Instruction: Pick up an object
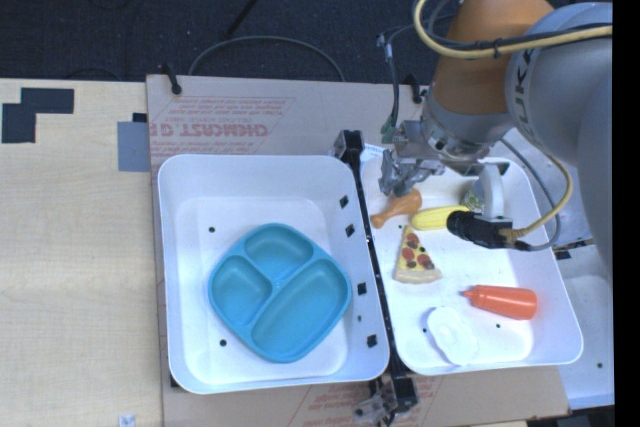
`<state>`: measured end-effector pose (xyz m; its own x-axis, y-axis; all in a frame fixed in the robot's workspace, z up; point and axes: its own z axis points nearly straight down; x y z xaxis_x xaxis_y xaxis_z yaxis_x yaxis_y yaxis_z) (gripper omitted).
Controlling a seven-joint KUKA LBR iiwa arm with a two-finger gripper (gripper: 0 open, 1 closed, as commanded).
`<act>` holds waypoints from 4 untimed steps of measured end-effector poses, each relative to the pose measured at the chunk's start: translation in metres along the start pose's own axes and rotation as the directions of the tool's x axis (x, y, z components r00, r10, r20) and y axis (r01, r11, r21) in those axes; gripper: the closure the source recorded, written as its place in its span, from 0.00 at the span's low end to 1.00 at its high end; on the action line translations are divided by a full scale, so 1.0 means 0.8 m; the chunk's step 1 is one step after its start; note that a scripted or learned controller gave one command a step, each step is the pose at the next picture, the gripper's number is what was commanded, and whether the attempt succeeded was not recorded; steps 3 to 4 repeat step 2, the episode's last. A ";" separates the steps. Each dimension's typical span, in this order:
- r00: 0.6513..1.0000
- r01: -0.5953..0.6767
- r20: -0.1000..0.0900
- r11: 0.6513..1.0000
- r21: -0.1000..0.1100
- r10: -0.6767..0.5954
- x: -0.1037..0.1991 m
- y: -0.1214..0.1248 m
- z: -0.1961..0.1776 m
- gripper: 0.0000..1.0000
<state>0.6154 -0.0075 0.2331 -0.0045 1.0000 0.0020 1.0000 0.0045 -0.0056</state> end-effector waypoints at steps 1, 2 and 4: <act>1.000 -0.001 0.001 1.000 -0.003 0.001 0.066 0.018 0.011 1.00; 1.000 0.000 0.001 1.000 -0.001 0.000 0.134 0.015 0.022 1.00; 1.000 0.000 0.001 1.000 -0.001 0.000 0.134 0.015 0.022 1.00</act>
